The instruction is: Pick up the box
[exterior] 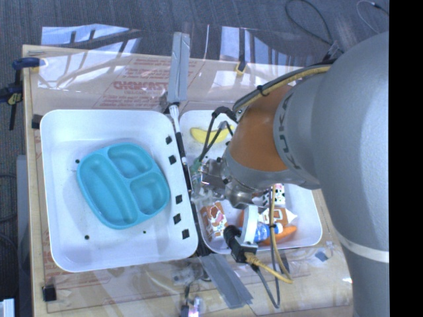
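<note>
A small box [213, 220] with a brown, red and white print lies in the right bin [310, 233], near its front left corner. My gripper [210, 179] hangs low over the left side of that bin, just above and behind the box. The grey arm with its orange band covers most of the bin. Beside the wrist, a white carton [277, 195] with dark spots peeks out at the right.
A yellow item [202, 135] lies at the back of the right bin. An orange item [283, 233] and a white and blue packet [254, 228] sit at its front. The left bin [53, 177] holds a blue divided plate [123, 183]. Cables trail over the front rim.
</note>
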`<state>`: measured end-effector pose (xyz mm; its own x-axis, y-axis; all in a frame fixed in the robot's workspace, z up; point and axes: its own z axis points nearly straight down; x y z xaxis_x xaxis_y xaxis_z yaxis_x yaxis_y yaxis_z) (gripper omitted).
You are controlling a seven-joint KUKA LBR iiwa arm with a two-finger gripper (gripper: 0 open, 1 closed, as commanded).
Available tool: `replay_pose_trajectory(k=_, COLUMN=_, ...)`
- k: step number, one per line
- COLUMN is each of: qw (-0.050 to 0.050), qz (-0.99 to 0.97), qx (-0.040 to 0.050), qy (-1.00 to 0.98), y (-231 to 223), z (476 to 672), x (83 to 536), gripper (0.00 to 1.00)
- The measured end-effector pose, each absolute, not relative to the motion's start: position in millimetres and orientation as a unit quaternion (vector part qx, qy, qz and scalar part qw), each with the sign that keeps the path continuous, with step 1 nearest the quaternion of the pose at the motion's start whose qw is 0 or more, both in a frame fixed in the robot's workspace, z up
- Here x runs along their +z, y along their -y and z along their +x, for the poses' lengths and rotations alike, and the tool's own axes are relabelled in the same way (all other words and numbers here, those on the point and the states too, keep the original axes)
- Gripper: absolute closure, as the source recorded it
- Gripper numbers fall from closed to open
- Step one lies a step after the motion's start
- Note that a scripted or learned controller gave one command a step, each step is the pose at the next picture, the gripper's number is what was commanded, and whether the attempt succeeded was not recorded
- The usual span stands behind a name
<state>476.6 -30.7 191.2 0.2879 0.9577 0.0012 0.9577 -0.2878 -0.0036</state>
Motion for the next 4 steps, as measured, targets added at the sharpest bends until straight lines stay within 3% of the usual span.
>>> replay_pose_trajectory(k=1, qw=0.001, qz=-0.833, qx=0.0016, qy=0.553, y=62.6, z=476.4, x=209.6, gripper=1.00)
replay_pose_trajectory(k=2, qw=0.002, qz=-0.894, qx=0.0023, qy=0.447, y=130.6, z=476.0, x=237.7, gripper=1.00)
replay_pose_trajectory(k=3, qw=0.003, qz=-0.907, qx=0.0029, qy=0.420, y=58.7, z=493.3, x=189.7, gripper=1.00)
replay_pose_trajectory(k=4, qw=0.003, qz=-0.918, qx=0.0032, qy=0.395, y=26.0, z=475.6, x=189.9, gripper=1.00)
